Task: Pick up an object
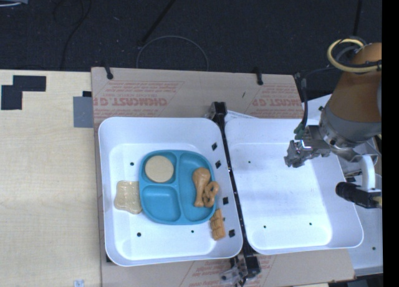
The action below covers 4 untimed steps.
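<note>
In the left bin (pixel 118 242), a small tan lump (pixel 217 224) lies nearest, just beside a smooth blue sectioned tray (pixel 167 208). A pale flat slab (pixel 128 196) touches the tray's left edge. Inside it sit a twisted brown pretzel-like piece (pixel 205 187) and a round beige disc (pixel 158 168). Over the right bin (pixel 312 239) hangs the metal gripper (pixel 297 155); its state cannot be told. Behind, cardboard (pixel 187 95) carries reversed red lettering, unreadable.
</note>
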Tool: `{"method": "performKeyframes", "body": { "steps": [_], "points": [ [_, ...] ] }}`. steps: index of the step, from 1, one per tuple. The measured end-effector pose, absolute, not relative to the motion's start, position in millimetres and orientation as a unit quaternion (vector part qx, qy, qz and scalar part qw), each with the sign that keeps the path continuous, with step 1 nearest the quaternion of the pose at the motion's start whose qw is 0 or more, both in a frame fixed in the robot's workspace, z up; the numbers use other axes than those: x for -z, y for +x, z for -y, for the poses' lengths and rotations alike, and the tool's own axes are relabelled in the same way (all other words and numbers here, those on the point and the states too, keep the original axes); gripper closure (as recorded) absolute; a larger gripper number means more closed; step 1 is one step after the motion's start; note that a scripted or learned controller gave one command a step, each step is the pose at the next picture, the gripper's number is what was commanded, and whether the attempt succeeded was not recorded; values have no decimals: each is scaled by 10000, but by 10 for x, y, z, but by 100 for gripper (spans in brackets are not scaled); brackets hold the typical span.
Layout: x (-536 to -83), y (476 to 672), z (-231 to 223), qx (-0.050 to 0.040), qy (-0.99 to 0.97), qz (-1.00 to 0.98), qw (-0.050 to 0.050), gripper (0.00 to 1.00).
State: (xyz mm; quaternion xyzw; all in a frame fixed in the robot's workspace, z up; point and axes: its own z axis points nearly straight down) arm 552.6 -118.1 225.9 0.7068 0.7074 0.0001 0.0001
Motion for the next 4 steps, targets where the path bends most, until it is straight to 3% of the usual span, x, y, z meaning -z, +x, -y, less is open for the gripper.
{"method": "performKeyframes", "body": {
  "steps": [2,4],
  "points": [
    [-2092,5849,275,4,7060,-7082,-12,100],
    [-2207,6231,-684,0,7059,-7083,-8,100]
  ]
}}
